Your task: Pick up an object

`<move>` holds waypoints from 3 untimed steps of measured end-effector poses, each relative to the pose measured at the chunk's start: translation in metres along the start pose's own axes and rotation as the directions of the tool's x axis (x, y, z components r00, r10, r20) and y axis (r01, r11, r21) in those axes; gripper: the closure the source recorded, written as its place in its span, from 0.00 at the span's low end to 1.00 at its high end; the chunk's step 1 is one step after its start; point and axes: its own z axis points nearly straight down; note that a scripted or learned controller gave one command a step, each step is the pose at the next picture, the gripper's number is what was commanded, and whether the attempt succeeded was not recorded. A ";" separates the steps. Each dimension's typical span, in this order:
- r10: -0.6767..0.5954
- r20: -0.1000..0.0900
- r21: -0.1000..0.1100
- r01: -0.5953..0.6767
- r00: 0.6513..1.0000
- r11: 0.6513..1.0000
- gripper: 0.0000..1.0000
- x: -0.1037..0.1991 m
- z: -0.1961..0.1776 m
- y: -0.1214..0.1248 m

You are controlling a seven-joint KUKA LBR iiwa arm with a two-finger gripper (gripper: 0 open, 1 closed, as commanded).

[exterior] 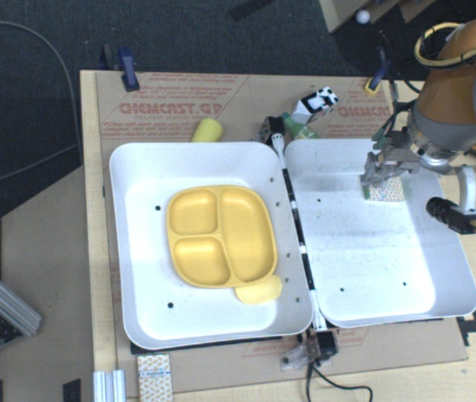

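Honestly, I can't tell how the fingers are set from this angle. The gripper (382,174) is low in the far part of the right bin (372,308), sitting right over a small pale speckled object (386,191) that looks like a sponge or a little pad, lying flat on the bin floor. Whether it's touching that object or just above it, no idea; the metal hides the contact.

Working outward: the left bin (137,308) has a yellow divided plate (221,233) in the middle with a small yellow piece (259,290) tucked against its near edge. Out on the table (95,224), beyond the bins, there's a yellow cylinder-ish thing (207,130) and a black-and-white toy (316,103).

My take on doing this well: the pad is flat and low, so the gripper should go straight down until the tips nearly reach the floor, straddle the narrower side, close firmly, then lift straight up. Anything shallower probably just skims the top.
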 end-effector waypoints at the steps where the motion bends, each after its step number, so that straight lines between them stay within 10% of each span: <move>1: 0.000 0.000 0.000 0.000 1.000 1.000 1.00 0.119 -0.016 0.002; 2: 0.001 0.001 0.001 -0.001 1.000 1.000 0.00 0.119 -0.016 0.002; 3: 0.003 0.004 0.000 -0.003 1.000 1.000 0.00 -0.020 0.035 0.051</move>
